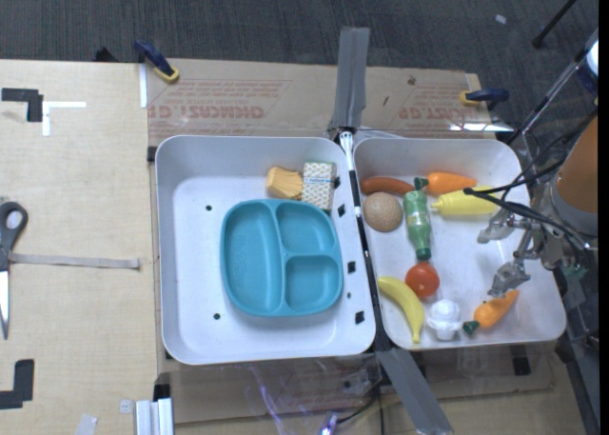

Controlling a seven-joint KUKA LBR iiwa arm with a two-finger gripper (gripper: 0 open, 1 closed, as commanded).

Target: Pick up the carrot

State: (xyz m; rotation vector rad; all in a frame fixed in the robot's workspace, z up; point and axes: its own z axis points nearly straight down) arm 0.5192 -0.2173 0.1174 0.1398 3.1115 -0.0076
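Nearest the camera, along the near wall of the right-hand shallow white bin [542, 333], lie a curved yellow plastic banana [403, 304], a small white garlic-like bulb [442, 319] and the short orange toy carrot with a green top [494, 312]. This carrot rests in the bin's near right corner, its long axis slanting from the green end at near left to the orange tip at far right. The silver two-finger gripper [507, 254], released and grasping nothing, hangs just beyond it, so the carrot lies slightly nearward and left of the fingers. A second, longer orange carrot-shaped toy [449, 181] lies at the far wall beside a yellow corn cob [463, 203]. In the left bin sits a teal three-compartment plastic plate [283, 257].
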